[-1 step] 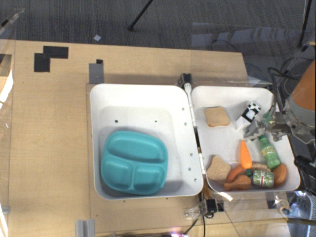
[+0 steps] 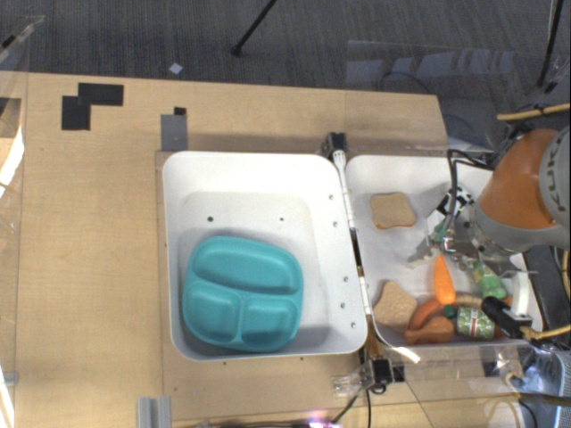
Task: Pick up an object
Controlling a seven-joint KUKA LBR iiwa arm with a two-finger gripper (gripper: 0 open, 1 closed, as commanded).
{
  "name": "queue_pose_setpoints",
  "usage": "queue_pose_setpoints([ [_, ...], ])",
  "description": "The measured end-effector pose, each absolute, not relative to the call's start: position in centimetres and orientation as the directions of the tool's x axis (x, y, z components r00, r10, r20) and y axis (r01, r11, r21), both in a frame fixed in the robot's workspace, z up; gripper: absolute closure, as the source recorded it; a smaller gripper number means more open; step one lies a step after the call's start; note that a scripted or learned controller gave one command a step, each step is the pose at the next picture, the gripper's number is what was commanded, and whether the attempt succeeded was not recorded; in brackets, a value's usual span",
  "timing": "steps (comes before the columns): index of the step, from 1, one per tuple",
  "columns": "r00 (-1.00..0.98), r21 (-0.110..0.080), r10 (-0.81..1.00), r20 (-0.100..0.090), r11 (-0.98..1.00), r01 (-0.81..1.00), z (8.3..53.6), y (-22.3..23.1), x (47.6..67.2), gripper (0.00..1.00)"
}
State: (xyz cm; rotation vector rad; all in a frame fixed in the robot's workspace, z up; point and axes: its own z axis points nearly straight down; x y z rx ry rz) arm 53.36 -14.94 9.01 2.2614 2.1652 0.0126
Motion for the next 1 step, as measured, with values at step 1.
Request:
queue_pose_setpoints([
  [1, 0.039, 0.015, 0.999, 0.0, -0.039, 0.999, 10.11, -14.77, 53.53, 1.0],
])
